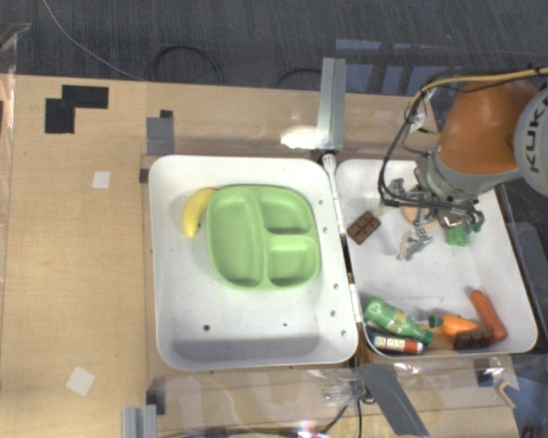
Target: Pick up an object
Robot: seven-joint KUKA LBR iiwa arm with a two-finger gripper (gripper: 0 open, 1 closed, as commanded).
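The gripper (418, 241) hangs low over the right shallow white bin (510, 272), just beside a small green object (458, 235) — whether it is open or closed cannot be told. A brown chocolate bar (363, 227) lies near — the green divided plate (260, 236) sits in the left bin (169, 272).

floor (210, 7): dark grey carpet, seen behind the bench
bench (64, 272): pale wood, marked with black squares (73, 106)
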